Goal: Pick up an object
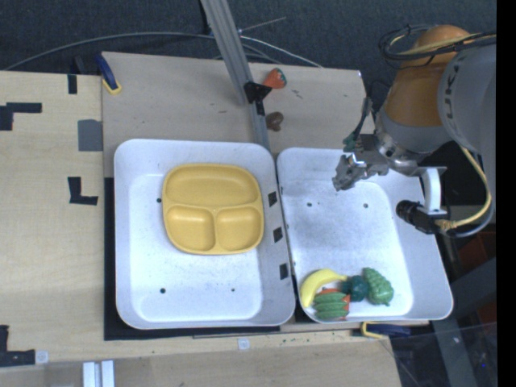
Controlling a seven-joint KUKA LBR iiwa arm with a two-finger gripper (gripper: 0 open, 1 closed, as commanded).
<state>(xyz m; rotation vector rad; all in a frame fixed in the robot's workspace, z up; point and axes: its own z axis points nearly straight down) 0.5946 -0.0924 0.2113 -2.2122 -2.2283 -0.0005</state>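
In the right bin (355, 232), several toy foods are bunched at the front edge: a yellow banana (316, 281), a red and green piece (330, 303), a small teal piece (355, 288) and a green broccoli-like piece (377, 286). My gripper (347, 175) hangs over the back of that bin, well behind the toys, pointing down and to the left. Nothing shows between its fingers. The view does not let me tell how far apart they stand.
The left bin (137, 240) holds a yellow three-compartment plate (214, 208). A grey pole (230, 39) rises from a clamp behind the bins. A small red object (276, 77) and a brown one (275, 121) lie on the bench behind the bins.
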